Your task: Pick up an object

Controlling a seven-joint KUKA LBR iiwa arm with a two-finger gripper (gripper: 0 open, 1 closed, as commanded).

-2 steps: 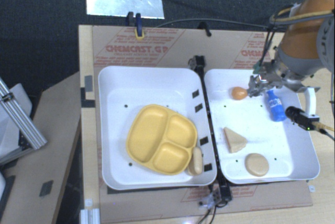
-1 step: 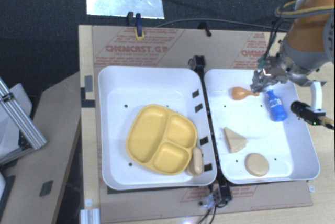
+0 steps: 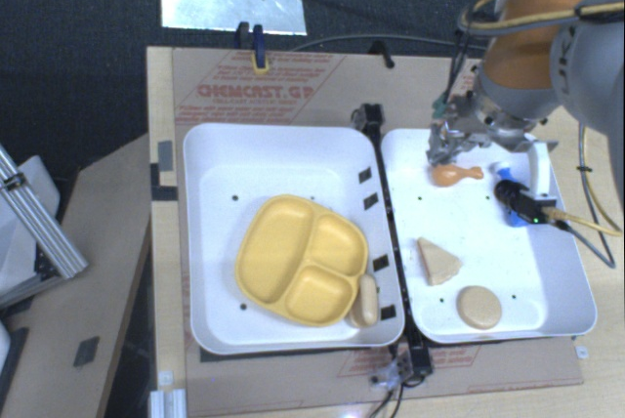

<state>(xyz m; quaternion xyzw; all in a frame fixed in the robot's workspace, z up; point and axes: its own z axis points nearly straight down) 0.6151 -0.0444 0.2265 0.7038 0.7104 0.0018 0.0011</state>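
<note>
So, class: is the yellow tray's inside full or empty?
Empty. The tray in the left bin shows three bare yellow compartments; the small bread roll lies outside it, against its rim.

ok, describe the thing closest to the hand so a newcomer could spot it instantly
Look at the right bin, up at its far end under the hand. There lies a small orange drumstick. It is the bin's one orange item with a thin handle end; the wedge and round cookie nearer the camera are pale tan.

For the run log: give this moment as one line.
gripper above drumstick | right bin: wedge, round cookie | nothing visibly held
</note>
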